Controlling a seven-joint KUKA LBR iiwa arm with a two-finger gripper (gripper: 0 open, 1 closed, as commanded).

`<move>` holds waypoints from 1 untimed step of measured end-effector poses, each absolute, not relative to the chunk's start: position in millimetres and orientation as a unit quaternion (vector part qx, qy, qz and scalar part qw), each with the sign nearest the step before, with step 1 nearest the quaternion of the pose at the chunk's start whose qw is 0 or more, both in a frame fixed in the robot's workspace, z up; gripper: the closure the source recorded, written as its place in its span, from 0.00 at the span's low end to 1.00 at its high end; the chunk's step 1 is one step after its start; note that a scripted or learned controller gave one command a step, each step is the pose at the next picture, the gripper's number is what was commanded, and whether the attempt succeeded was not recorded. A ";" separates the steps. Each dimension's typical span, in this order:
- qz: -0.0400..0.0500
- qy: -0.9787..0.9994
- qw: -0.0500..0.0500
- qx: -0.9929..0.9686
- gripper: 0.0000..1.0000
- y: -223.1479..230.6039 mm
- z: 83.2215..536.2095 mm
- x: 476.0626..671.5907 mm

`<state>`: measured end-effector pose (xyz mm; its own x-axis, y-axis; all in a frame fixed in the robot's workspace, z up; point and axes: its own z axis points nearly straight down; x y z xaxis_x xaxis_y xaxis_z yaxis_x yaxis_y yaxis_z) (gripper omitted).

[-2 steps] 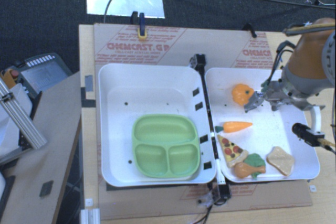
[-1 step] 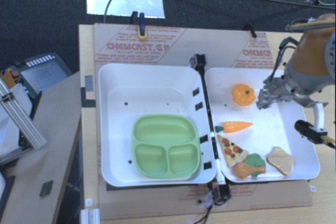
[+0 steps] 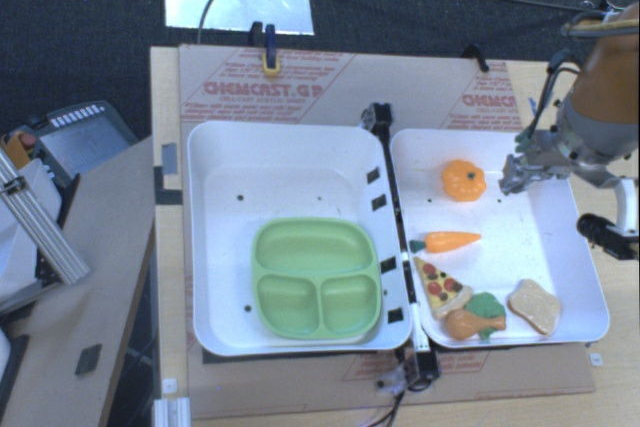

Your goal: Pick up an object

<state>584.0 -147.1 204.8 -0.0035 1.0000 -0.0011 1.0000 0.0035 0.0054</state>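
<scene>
The grey arm's gripper [image 3: 512,177] hangs over the right white bin [image 3: 560,245], just right of the small orange plastic pumpkin [image 3: 464,180] and apart from it; whether it is open or closed cannot be told, and nothing is seen in its hold. Below the pumpkin lies an orange toy carrot with a green tip [image 3: 450,241]. Further below sit a toy pizza slice [image 3: 441,285], a brown toy chicken leg on green leaves [image 3: 474,317] and a toy bread slice [image 3: 534,305]. Left of the pumpkin, the left white bin [image 3: 220,175] holds a light green divided plastic tray [image 3: 315,277]
</scene>
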 end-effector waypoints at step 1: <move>0.001 0.708 0.001 0.706 1.00 -147.2 204.2 584.9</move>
<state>584.9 -147.2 204.2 -0.0036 1.0000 -0.0007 1.0000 0.0036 0.0028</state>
